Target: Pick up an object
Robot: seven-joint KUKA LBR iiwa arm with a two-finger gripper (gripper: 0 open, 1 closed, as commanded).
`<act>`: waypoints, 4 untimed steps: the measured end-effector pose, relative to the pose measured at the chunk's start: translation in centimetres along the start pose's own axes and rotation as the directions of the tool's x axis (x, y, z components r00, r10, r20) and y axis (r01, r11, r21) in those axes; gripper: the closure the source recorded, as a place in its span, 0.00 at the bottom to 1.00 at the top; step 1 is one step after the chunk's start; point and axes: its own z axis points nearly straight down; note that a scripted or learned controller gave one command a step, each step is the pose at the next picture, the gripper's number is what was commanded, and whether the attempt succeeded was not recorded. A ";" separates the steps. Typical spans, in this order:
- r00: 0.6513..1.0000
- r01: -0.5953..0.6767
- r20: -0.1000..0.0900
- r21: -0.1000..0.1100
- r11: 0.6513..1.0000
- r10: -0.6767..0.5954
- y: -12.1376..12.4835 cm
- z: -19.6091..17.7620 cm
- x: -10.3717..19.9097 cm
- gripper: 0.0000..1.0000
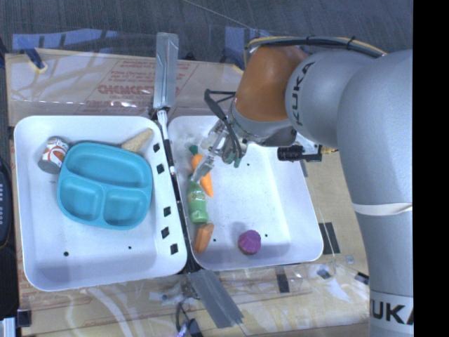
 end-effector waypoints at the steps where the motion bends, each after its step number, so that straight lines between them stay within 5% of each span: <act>1: 0.981 0.196 0.000 0.000 0.981 -0.196 1.3 -8.6 0.6 0.00; 2: 0.998 -0.055 -0.007 0.006 0.998 0.055 -1.9 1.8 2.1 0.00; 3: 0.999 -0.050 -0.005 0.005 0.999 0.050 -1.8 0.7 2.0 1.00; 4: 0.915 -0.403 -0.004 0.005 0.915 0.403 7.4 -8.4 3.8 1.00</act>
